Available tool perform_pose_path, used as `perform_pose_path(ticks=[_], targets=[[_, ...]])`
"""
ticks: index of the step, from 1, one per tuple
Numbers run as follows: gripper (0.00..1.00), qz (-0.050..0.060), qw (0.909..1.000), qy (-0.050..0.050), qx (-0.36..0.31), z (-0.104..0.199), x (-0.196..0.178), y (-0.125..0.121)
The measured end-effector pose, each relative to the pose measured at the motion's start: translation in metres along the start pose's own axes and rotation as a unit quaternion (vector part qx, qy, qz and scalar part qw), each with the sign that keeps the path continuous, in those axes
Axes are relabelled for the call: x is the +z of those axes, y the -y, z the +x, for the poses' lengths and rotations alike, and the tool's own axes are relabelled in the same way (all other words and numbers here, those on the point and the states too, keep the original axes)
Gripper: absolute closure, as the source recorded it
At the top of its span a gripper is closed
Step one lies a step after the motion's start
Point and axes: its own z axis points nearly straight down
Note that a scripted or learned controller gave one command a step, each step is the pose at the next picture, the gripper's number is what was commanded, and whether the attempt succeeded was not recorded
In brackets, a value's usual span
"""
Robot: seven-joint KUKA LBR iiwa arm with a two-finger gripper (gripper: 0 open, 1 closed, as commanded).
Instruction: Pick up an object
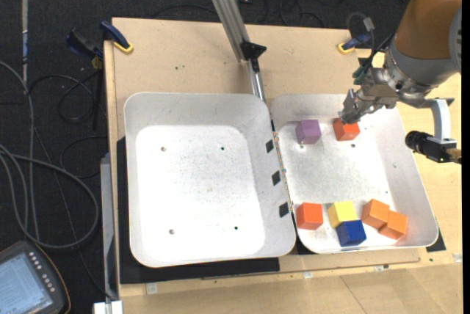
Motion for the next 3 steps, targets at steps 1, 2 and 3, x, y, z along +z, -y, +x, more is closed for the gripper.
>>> perform_pose_path(ticks=[1,2,3], targets=[[1.0,0.001,1.0,0.0,0.0,0.058,-0.002,0.015],[1.0,0.001,1.0,0.0,0.0,0.112,0.018,0.029],[1.0,0.002,1.0,0.0,0.0,0.161,0.033,0.042]])
